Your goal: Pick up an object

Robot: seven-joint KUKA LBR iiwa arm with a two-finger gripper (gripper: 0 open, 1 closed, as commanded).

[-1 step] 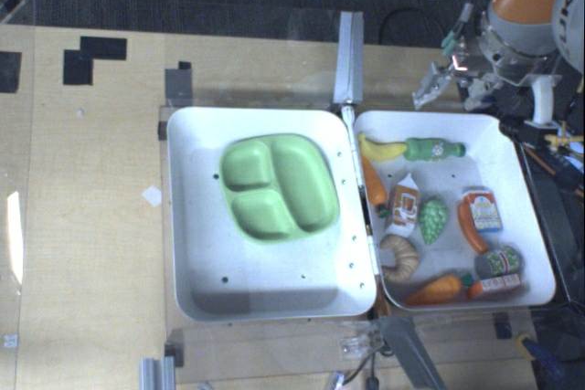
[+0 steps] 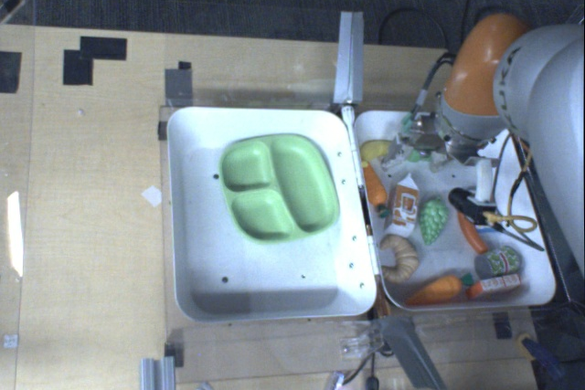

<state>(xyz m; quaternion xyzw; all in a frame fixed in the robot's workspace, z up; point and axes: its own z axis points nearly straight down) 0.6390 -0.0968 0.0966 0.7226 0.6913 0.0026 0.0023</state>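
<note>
The right bin (image 2: pixel 545 286) holds several small objects: a yellow piece (image 2: pixel 373 149) at its far left corner, an orange carrot-like piece (image 2: pixel 375 185), a small white and orange carton (image 2: pixel 405 206), a green bumpy pod (image 2: pixel 432 220), a tan croissant (image 2: pixel 399 256), an orange carrot (image 2: pixel 435 289), a red-orange pepper (image 2: pixel 472 235) and a green-topped can (image 2: pixel 499 262). My gripper (image 2: pixel 411 149) hangs low over the far end of this bin, just right of the yellow piece and above the carton. Nothing shows between its fingers.
The left bin (image 2: pixel 196 288) holds a green divided plate (image 2: pixel 277 185) at its middle. A metal post (image 2: pixel 348 59) stands at the far end of the gap between the bins. The grey arm (image 2: pixel 539 96) covers the right bin's far right corner.
</note>
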